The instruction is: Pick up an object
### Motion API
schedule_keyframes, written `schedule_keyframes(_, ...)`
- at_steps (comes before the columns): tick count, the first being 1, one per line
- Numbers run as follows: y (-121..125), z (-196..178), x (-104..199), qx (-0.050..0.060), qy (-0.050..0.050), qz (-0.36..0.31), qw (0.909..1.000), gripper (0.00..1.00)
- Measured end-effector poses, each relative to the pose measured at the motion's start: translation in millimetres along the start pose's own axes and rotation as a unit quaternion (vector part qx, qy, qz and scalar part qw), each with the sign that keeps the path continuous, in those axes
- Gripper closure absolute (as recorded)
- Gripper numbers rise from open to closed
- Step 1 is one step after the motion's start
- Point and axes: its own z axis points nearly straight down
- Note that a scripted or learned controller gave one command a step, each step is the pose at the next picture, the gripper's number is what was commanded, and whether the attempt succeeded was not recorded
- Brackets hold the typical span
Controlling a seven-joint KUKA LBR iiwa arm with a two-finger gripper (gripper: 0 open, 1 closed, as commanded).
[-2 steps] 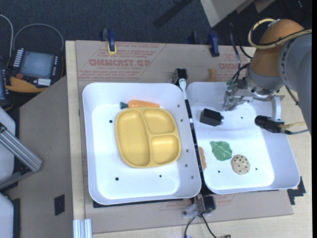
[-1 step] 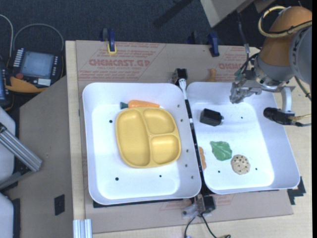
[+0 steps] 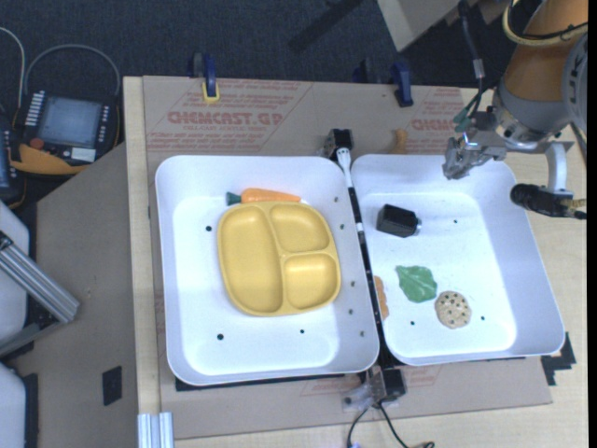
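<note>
My gripper [image 3: 459, 162] hangs over the far rim of the right bin [image 3: 522, 269], with nothing visibly in it. A black block [image 3: 397, 220] lies in that bin, to the gripper's near left. Closer to the front lie a green leaf-shaped piece [image 3: 416, 282] and a round speckled cookie [image 3: 452, 309]. In the left bin [image 3: 187, 250] a yellow divided plate [image 3: 278, 255] sits in the middle, with an orange carrot [image 3: 270, 195] along its far edge.
A small orange piece [image 3: 381, 299] is wedged at the seam between the two bins. Blue clamps [image 3: 210, 75] hold the cardboard at the bench's far edge. A pendant with a screen [image 3: 67, 119] lies off to the left.
</note>
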Motion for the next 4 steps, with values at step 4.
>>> schedule_keyframes(4, 6.2, -31.3, 157.9, 0.005, 0.001, -0.001, 1.0000, 1.00)
